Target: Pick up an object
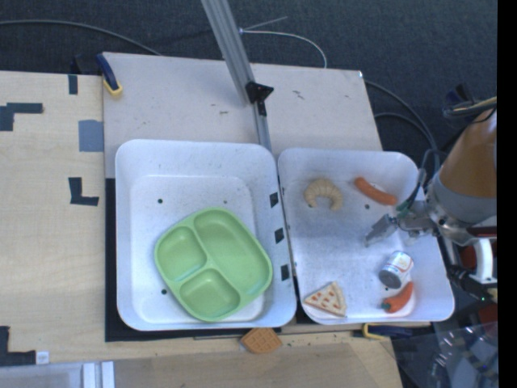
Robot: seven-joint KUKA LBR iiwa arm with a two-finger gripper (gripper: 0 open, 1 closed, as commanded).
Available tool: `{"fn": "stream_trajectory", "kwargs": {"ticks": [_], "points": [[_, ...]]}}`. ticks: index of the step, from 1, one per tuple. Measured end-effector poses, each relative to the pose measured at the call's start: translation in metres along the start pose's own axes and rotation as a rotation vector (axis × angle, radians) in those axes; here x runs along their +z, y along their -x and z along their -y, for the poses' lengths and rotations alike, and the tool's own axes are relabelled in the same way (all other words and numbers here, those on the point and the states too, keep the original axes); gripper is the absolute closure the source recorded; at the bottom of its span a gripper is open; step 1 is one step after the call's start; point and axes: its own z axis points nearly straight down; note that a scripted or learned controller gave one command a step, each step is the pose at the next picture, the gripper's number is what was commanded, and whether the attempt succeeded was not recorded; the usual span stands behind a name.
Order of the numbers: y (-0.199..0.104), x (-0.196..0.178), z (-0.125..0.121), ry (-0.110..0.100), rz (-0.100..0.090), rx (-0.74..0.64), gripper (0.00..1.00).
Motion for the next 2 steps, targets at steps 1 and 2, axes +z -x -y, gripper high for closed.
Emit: {"fn": "stream_trajectory", "kwargs": {"ticks": [1, 2], "points": [[0.000, 0.050, -0.001, 0.008, 0.003, -0.001, 0.00], [-0.001, 0.038, -0.002, 0.008, 0.002, -0.002, 1.00]]}}
